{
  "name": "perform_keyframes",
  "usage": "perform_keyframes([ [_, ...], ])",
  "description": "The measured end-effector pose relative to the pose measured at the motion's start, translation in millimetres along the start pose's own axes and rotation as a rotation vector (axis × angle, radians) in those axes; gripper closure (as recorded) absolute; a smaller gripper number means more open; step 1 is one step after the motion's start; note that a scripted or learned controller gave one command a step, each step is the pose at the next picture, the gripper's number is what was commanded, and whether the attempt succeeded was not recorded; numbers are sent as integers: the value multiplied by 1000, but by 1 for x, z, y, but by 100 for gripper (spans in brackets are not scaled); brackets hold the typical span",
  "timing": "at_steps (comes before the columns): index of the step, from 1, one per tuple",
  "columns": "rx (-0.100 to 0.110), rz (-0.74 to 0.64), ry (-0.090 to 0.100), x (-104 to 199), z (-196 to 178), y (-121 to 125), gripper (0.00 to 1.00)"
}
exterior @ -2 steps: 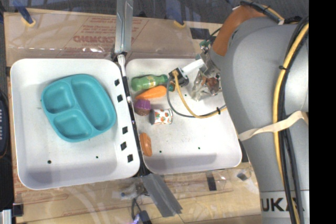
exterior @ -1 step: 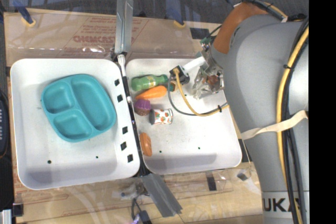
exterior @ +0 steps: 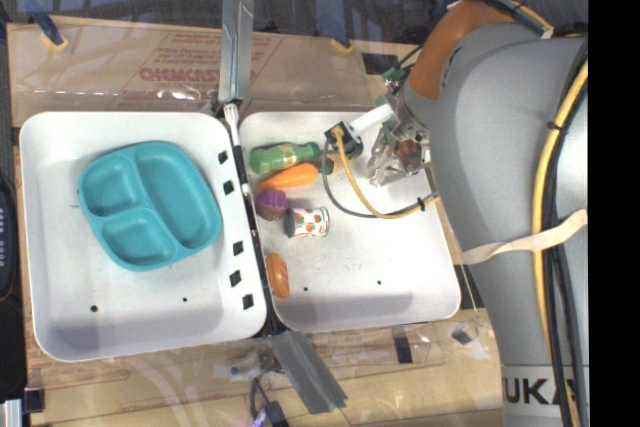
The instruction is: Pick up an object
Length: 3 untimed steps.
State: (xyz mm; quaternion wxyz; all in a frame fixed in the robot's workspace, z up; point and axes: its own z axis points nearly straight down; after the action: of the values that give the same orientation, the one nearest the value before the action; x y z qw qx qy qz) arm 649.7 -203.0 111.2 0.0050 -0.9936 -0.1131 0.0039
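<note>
Bench (exterior: 120,55), brownish top under clear plastic sheet w/ red print, carries two shallow white bins side by side, touching along a divider seam. Left bin (exterior: 60,315) sits left of that seam; right bin (exterior: 400,285) sits right of it. A grey metal bar (exterior: 236,40) lies on the bench at the far end of the seam, another grey bar (exterior: 308,373) at the near end, and bits of blue tape (exterior: 48,27) mark the bench's far-left corner, well apart from the seam.
</note>
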Motion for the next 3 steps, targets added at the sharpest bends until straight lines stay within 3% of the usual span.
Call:
perform_keyframes([
  [2,2,-10,0,1,-19,-2,100],
  [3,-7,17,3,-1,20,5,100],
])
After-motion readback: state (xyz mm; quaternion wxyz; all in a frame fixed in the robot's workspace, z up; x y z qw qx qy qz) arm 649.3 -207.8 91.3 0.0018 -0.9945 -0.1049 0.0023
